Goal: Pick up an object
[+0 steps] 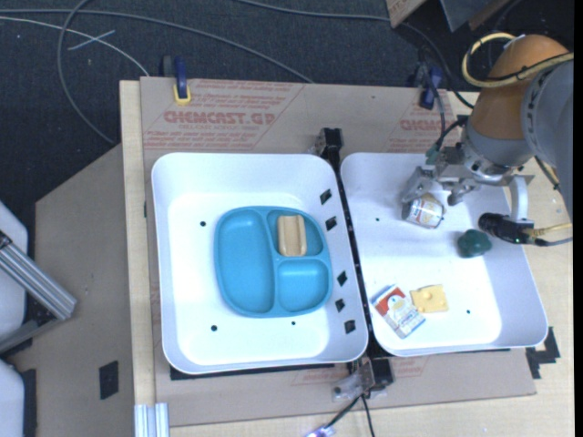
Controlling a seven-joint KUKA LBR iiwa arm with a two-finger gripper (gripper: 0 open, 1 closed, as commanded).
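I see the left bin (182,271) sitting on the tabletop (137,244), and inside it a blue divided plate (250,276) lies near the middle. A tan block (291,235) rests in the plate's upper right compartment, toward the bin's far right corner.

The right bin (510,308) lies just beside the left one, their inner rims meeting along a line of black clips. Near its front left corner I see a small red and white packet (397,306), and just to its right, touching or nearly so, a yellow wedge like a piece of cheese (429,299). Both lie well apart from the hand. A dark green rounded lump (474,242) sits near the bin's right edge, about halfway back, close to the hand's lower right.

The hand (424,206) is down in the far part of the right bin, toward its back edge, with the grey and orange arm (510,98) coming in from the right. Right at its tip I see a small silvery, can-like thing (424,213) tilted on the bin floor, touching or just under the hand. I cannot tell how the hand stands, nor if it has that thing in its grip.
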